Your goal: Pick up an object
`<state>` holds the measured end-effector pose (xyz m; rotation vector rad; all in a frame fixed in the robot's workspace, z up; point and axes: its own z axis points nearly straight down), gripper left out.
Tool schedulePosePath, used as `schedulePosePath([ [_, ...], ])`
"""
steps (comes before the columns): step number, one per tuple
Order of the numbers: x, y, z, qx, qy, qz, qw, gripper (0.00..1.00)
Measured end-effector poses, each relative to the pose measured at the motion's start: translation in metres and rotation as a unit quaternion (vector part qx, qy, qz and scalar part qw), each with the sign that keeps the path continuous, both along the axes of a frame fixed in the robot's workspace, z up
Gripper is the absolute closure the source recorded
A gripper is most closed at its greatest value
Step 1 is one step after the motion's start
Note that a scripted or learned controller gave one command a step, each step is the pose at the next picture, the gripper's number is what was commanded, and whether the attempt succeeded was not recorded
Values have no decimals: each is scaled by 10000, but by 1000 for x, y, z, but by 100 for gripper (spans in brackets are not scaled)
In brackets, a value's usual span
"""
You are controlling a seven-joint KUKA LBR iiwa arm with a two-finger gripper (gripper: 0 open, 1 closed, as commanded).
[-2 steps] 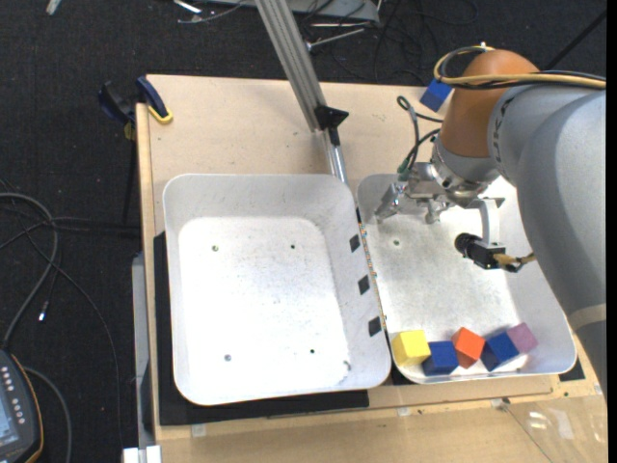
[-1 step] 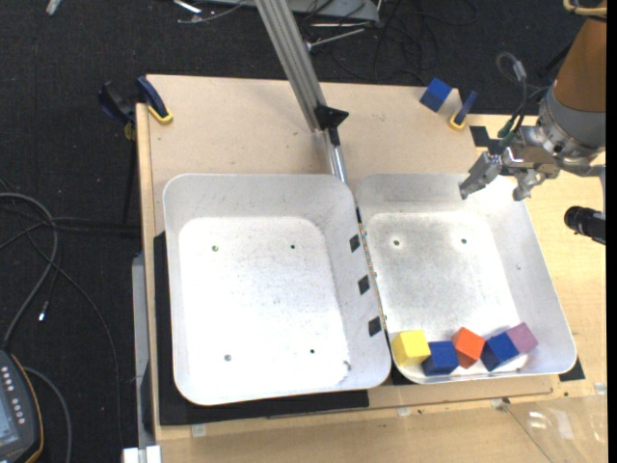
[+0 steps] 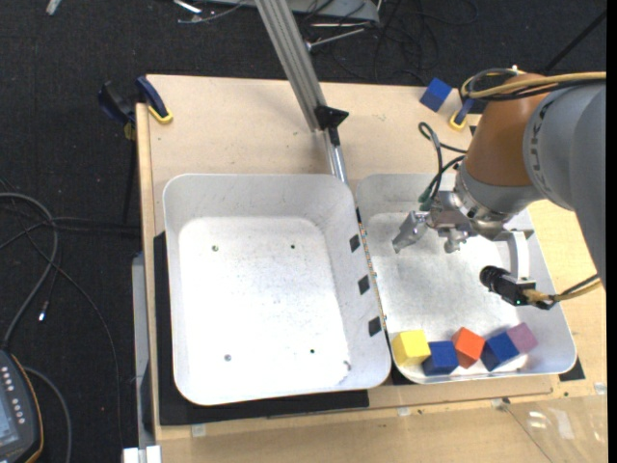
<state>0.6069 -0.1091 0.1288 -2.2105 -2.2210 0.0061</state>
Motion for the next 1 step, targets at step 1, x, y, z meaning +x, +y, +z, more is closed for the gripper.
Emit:
schedulePosePath([
  [1, -54, -29, 5, -15, -20, -50, 10000, 0],
])
